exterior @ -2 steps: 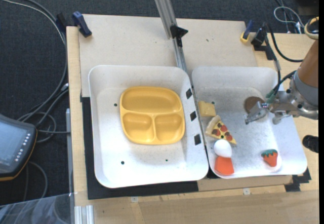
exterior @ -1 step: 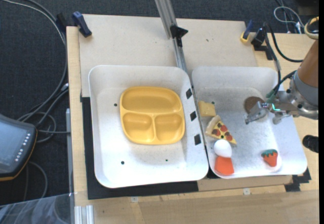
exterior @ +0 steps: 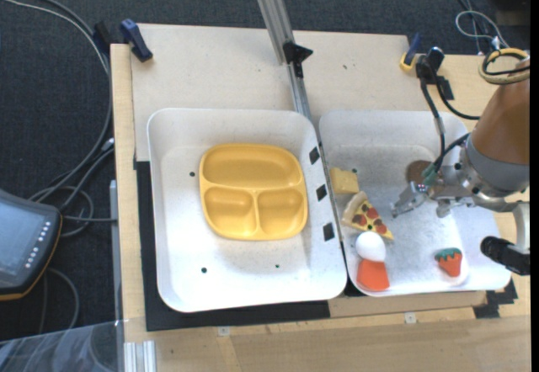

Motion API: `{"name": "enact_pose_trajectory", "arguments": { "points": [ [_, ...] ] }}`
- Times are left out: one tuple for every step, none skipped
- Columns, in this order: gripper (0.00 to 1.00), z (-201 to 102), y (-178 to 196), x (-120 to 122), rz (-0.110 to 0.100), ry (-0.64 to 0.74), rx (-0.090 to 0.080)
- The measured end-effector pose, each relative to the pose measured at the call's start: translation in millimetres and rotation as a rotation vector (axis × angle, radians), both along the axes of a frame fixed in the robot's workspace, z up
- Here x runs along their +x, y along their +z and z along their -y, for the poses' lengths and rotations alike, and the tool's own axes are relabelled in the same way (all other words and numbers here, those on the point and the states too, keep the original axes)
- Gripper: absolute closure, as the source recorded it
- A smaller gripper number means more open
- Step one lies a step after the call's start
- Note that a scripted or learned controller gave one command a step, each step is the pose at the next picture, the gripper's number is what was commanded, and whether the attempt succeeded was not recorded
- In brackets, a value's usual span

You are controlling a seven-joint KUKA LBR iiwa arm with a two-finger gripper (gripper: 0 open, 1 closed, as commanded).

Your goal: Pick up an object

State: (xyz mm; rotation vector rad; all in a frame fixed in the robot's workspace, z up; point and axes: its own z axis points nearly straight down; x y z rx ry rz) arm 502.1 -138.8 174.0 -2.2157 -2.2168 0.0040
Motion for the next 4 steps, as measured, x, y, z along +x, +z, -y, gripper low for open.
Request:
{"name": "enact_pose_trajectory", "arguments": {
  "points": [
    [0.0,-6.9,-46.8,-7.1,-0.001,0.0,0.0],
    [0.0,-7.6,-83.8,-8.0,0.001,-0.001,0.0],
    [1.0,-8.0,-70.9,-6.4,0.007,0.001,-0.001],
    [1.0,-7.3,-28.1,-6.3,0.011,0.001,-0.004]
  ]
}}
